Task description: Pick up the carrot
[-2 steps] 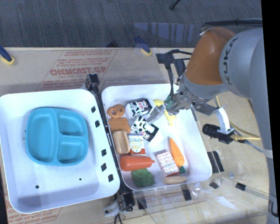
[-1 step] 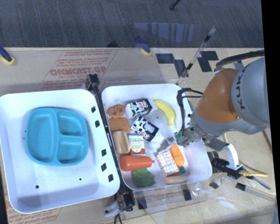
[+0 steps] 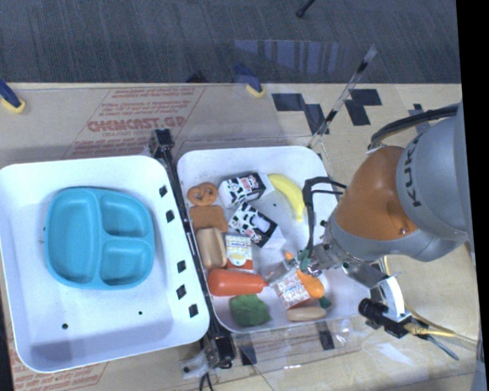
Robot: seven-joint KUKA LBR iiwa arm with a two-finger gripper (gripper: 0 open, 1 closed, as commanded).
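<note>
Green, leafy plastic toy vegetable (image 3: 249, 310) is found nearest the lens, at the front wall of the right-hand shallow white bin (image 3: 258, 152). Just behind it, touching or nearly so, the carrot (image 3: 233, 282) is laid: an orange-red, tapered plastic piece lying on its side, its thick end towards the bin's left wall.

The carrot is judged to be light, rigid and smooth (a hollow moulded toy, most likely), so it could be squeezed firmly without damage but may slip or roll out of a loose pinch. It would best be taken across its thicker middle, with the jaws set square to its long axis.

The grey two-finger gripper (image 3: 307, 264) is lowered into the same bin, well to the carrot's right, over a small printed packet (image 3: 291, 290) and a small orange piece (image 3: 313, 286). Whether it is open or closed cannot be told, since it is hidden beneath the wrist.

Room is tight: a tan bread-like toy (image 3: 211, 248) is set just behind the carrot, and the left wall stands close to its thick end. Only 1 side, towards the bin's centre, is left fairly open. The left-hand white bin (image 3: 13, 251), bearing a blue compartment plate (image 3: 100, 235), is left otherwise free.
</note>
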